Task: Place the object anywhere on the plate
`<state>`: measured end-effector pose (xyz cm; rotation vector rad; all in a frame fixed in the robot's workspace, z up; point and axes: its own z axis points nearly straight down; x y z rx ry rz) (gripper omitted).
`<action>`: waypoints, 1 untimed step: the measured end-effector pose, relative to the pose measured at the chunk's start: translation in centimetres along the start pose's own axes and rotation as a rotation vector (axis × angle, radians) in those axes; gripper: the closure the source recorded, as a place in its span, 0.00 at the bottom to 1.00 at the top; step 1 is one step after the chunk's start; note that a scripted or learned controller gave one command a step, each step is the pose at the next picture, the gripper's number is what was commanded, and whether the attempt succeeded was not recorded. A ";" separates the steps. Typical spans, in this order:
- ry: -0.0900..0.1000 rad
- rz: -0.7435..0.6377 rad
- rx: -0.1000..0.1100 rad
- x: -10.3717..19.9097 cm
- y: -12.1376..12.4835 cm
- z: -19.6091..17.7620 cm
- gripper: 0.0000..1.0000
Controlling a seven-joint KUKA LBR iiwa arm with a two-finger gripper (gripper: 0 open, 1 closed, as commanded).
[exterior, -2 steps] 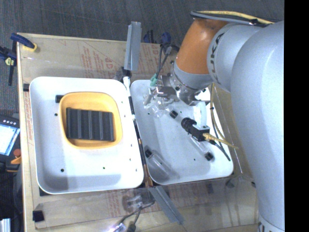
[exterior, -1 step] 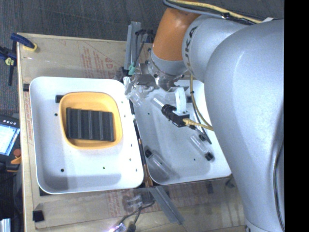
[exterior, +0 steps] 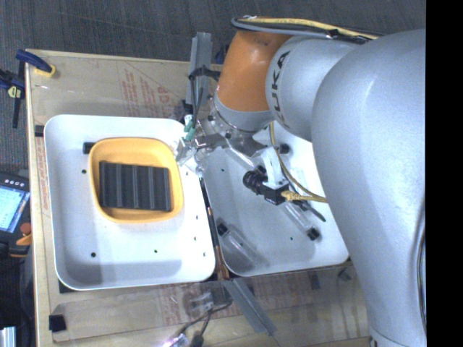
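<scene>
Plastic gleamed where we saw a rounded-square yellow plate point(exterior: 135, 184) with a ribbed dark centre in the left bin point(exterior: 65, 259); the gripper's point(exterior: 189, 142) finger state we couldn't tell.

The table point(exterior: 108, 74) is a light wooden board with red printed markings, set on a dark carpeted floor point(exterior: 108, 6). Two shallow white bins rest directly on it, side by side and touching along their inner edges: the left bin point(exterior: 65, 255) at about 9 o'clock of the board's centre, the right bin point(exterior: 278, 248) at about 3 o'clock, partly covered by the arm. A blue clamp point(exterior: 32, 61) grips the table's corner at 10 o'clock, and loose cables point(exterior: 195, 316) lie along its 6 o'clock edge.
</scene>
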<state>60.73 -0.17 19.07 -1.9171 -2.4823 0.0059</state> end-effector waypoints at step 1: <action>0.000 0.000 0.000 0.0 0.0 0.0 0.00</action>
